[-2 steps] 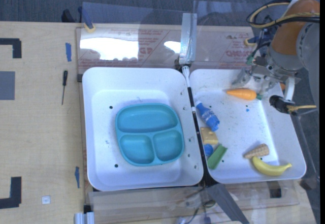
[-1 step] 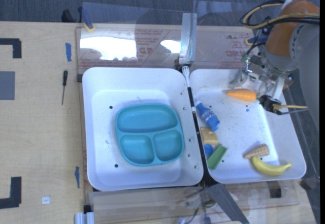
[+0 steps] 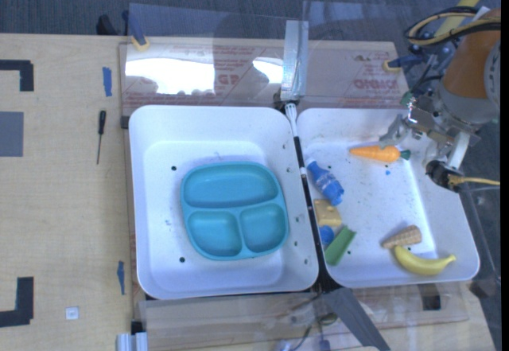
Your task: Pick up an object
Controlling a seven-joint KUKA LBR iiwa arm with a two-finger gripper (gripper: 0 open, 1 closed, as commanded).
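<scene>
Worktop (image 3: 56, 182): pale wood, black corner marks, blue tape strips, a thin dark tool lying near its left side.

Left bin (image 3: 151, 142): white, shallow; holds a teal divided plate (image 3: 235, 208), three compartments, nothing on it.

Right bin (image 3: 374, 198): white; along its left wall lie a blue bottle (image 3: 326, 183), a yellow block (image 3: 328, 216) and a green piece (image 3: 339, 246). At the near right corner, a banana (image 3: 423, 262) touches a tan cone-like item (image 3: 402, 237).

Toy carrot (image 3: 376, 154): likeliest target; far part of the right bin, long axis running left-right, green end toward the arm.

Gripper (image 3: 413, 130): just right of the carrot's green end, slightly beyond it. Jaws: cannot tell whether spread or pressed together.

Writing: faint red print on the clear back panel, unreadable.
</scene>
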